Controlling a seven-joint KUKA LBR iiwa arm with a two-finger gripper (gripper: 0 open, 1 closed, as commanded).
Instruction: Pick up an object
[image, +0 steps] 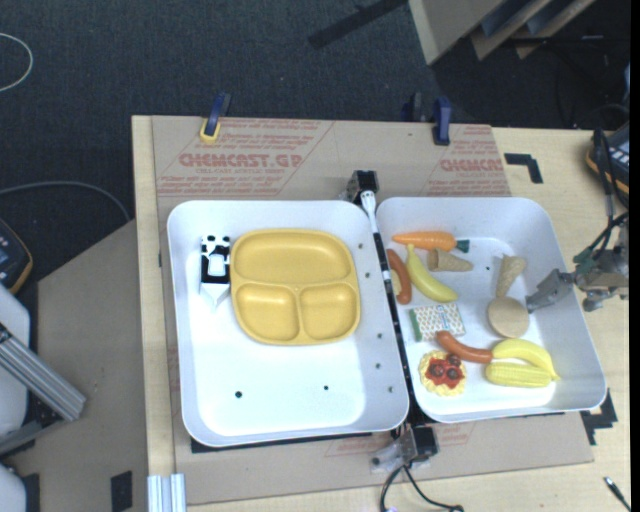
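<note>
Where dark carpet (150, 60) surrounds it, cardboard-topped bench (300, 150) under two white bins (200, 330).

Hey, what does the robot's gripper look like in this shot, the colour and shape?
The gripper looks like dull grey metal, with a pale, tapered, wedge-shaped finger reaching over the right white bin. Behind it sits a blocky grey body with thin dark cables hanging around it. It is too small to make out any markings.
</note>
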